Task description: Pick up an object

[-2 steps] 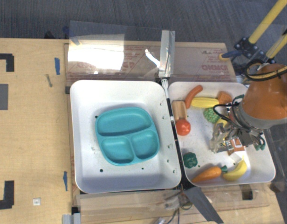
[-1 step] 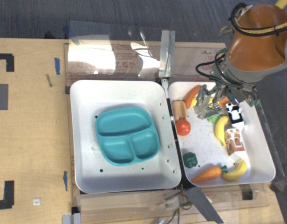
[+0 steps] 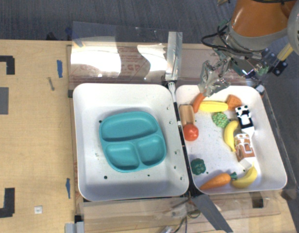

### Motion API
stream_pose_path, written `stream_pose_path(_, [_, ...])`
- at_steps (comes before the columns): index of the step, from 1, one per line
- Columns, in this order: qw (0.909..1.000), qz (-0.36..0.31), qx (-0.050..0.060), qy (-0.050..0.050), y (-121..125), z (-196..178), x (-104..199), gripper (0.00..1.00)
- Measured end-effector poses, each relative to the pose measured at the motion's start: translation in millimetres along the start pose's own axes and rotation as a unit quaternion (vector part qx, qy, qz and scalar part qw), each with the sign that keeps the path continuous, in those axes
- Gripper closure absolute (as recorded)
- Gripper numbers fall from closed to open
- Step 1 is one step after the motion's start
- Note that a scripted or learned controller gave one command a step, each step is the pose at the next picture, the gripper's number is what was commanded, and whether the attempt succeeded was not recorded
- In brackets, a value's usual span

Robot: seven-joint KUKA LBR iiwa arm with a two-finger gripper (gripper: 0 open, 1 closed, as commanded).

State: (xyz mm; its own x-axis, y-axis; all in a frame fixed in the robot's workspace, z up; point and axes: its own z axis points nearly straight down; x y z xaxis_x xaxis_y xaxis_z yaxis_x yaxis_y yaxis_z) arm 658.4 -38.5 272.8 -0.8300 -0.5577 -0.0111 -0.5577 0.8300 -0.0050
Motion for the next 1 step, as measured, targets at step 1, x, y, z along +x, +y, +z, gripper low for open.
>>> stream_pose_path(1, [0.9930, 0.118, 0.000, -0.001, 36.0, -38.4, -11.1, 1.00])
